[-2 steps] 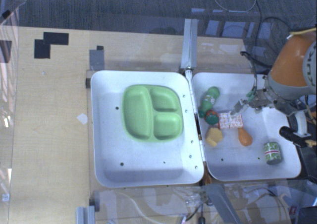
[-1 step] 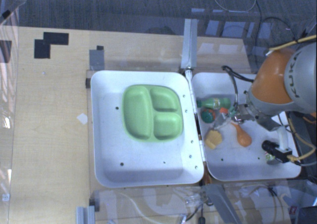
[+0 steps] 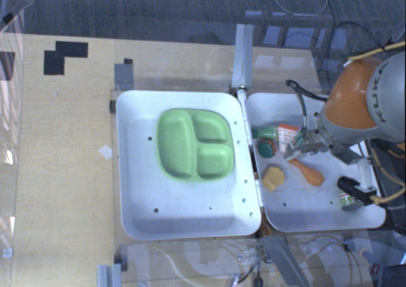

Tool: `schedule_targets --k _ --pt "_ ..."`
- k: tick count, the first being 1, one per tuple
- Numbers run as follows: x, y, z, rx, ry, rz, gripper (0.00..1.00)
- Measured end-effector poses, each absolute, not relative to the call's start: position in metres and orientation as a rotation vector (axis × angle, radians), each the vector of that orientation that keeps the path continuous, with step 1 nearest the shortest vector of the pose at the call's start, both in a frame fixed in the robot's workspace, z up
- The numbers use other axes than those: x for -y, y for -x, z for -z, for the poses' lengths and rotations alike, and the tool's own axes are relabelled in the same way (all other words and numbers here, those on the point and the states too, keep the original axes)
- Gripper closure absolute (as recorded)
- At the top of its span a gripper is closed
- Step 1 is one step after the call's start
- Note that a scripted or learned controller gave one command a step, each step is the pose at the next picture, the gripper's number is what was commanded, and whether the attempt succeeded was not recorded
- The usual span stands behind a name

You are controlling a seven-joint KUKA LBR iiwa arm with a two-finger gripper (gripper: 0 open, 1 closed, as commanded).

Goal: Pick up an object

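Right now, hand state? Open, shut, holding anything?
Hand: cannot be told. It sits low in the right bin, among the small objects by the orange piece; no object visibly held.

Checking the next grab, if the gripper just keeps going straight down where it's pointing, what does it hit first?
Probably the orange carrot-shaped toy, whose narrow end lies just beneath the gripper in the right bin. The green and orange packet sits close beside it, and depth is hard to judge from this slanted view.

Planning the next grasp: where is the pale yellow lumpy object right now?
The pale yellow lumpy object lies in the right-hand white bin, near its left wall, just left of the orange carrot-shaped toy.
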State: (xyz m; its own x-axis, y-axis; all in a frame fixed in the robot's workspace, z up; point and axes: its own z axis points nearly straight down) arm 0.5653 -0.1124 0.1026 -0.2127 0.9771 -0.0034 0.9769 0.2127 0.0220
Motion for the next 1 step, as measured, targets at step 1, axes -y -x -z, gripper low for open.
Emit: schedule_targets --k 1 --pt "0.0612 -0.6132 -0.1859 -2.236 -2.2 -0.005 1.0"
